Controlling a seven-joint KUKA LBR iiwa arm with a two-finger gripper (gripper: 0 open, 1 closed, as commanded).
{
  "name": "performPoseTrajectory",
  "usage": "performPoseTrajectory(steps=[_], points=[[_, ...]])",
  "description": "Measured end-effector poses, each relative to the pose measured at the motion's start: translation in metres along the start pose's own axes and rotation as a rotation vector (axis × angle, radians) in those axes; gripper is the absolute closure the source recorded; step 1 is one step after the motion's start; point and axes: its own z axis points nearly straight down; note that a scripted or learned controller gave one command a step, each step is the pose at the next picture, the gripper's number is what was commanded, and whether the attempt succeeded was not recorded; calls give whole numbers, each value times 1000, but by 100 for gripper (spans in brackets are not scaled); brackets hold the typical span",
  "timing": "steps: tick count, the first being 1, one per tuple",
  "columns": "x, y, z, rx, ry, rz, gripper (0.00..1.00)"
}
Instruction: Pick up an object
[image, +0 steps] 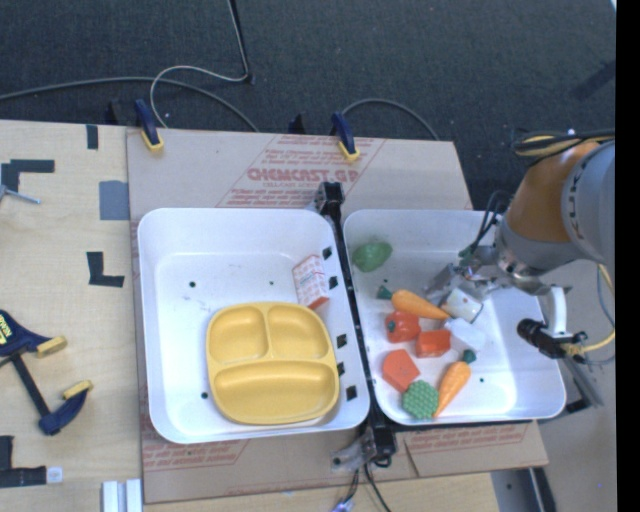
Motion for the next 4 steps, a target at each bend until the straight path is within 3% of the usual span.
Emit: performPoseTrajectory(steps=[1,2,3,4], points=[[-1,1,-10,-2,-3,0,100],[58,-50,-1,0,1,1,100],[110,-56,-142,3,2,0,100],[109,-57,-141,6,2,0,0]])
